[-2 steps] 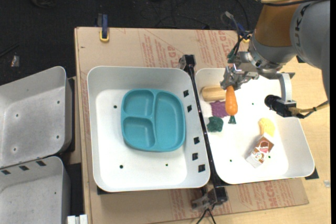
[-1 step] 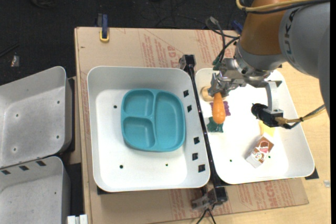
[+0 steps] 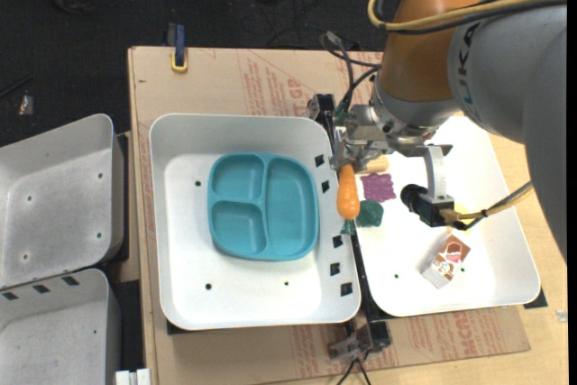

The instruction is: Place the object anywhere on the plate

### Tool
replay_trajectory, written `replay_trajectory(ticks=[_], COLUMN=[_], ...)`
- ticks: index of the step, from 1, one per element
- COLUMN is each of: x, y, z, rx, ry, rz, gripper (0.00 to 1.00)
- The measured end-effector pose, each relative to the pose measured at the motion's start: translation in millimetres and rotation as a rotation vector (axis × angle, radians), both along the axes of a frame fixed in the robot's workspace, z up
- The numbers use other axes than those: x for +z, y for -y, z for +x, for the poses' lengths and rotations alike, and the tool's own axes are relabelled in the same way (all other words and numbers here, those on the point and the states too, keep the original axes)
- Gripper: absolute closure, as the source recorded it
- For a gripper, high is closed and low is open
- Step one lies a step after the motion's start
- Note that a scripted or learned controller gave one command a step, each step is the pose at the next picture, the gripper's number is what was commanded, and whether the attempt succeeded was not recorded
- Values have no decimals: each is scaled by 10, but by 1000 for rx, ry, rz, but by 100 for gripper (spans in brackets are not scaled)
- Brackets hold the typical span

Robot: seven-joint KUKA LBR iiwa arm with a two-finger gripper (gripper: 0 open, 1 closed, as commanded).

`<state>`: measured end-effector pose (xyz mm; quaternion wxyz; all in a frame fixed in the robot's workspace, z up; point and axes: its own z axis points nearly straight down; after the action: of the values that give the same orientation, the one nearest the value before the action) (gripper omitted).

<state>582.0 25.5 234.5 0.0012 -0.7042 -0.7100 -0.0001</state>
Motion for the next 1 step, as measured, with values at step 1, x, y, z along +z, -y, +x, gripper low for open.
replay_trajectory(ticks=[1], x=[-115], y=[-446], z=[-218], rx=[-1], ry=[-3], rz=[-1], gripper=[100])
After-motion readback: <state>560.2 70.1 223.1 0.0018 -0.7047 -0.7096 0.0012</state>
